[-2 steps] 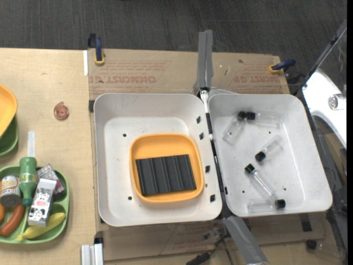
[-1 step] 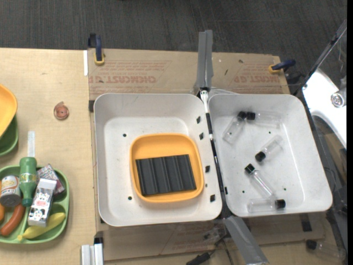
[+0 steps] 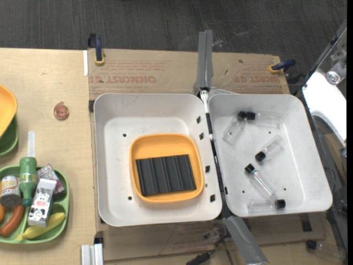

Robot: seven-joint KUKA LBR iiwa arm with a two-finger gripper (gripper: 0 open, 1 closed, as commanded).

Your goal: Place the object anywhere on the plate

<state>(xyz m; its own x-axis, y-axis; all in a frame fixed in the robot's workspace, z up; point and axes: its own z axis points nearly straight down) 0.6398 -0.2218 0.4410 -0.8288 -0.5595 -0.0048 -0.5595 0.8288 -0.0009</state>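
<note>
Table (image 3: 44, 81) of pale wood spans the left and middle, and a brown cardboard sheet (image 3: 143, 70) lies on it, held at its far edge by two clamps, one at the left (image 3: 95, 44) and one at the right (image 3: 283, 65). Two white bins sit side by side on the cardboard, touching along a central seam. The left bin (image 3: 105, 148) holds a square orange plate (image 3: 165, 141) with rounded corners, roughly centred. On the plate lies a black ribbed block (image 3: 166, 174), flat, within the rim and covering most of the plate's floor. The right bin (image 3: 309, 148) holds four clear vials with black caps, all lying on their sides and apart from one another: one near the far left corner (image 3: 236, 125), one in the middle (image 3: 269, 148), one just below it (image 3: 258, 181), one along the near wall (image 3: 265, 205). A white part of the arm (image 3: 325, 95) stands past the right bin's far right corner. At the table's left edge a green tray (image 3: 58, 225) carries toy food, among it a green bottle (image 3: 27, 180) and a small carton (image 3: 39, 202). Beyond it a yellow bowl (image 3: 5, 112) is cut by the frame. A small pink disc (image 3: 61, 111) lies alone on the wood, left of the left bin.
</note>
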